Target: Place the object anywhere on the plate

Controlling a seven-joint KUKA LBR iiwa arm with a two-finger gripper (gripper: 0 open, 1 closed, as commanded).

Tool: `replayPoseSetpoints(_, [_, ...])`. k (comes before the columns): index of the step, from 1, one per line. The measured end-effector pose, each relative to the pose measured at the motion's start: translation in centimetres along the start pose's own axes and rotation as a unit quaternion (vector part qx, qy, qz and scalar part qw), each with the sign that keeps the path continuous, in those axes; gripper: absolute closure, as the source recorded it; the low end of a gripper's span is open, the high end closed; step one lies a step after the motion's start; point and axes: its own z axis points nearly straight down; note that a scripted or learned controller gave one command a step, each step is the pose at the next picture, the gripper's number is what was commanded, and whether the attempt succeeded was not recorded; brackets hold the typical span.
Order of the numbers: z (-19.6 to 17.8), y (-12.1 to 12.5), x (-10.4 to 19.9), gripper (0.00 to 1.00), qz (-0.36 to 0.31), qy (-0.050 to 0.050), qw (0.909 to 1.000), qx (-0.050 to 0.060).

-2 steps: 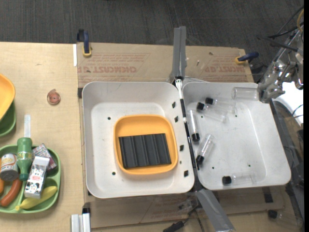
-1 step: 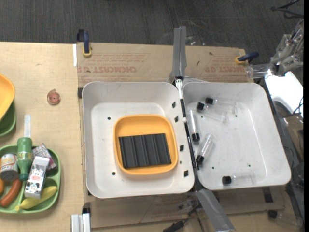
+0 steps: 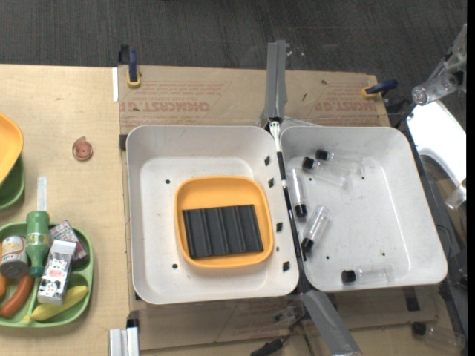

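Two white bins sit on cardboard (image 3: 200,99) whose red print reads upside down, not legibly. Arm (image 3: 438,136) enters at the right edge; its tool (image 3: 433,89) is raised beside the nearer bin (image 3: 415,199), state cannot be told. Dark ribbed block (image 3: 221,230) lies on the orange plate (image 3: 223,188) in the bin farther from the tool (image 3: 148,199).

The two white bins (image 3: 145,221) look like smooth, faintly glossy plastic; the orange plate (image 3: 223,191) is matt plastic (its dark insert (image 3: 222,230) ribbed); the vials (image 3: 315,225) are clear and shiny with black caps; brown cardboard (image 3: 200,99) looks dull and papery.
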Motion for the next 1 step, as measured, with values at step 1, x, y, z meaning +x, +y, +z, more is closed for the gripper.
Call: replayPoseSetpoints(1, [9.88,4.89,4.81,1.00,-0.077,0.001,0.9970,-0.001])
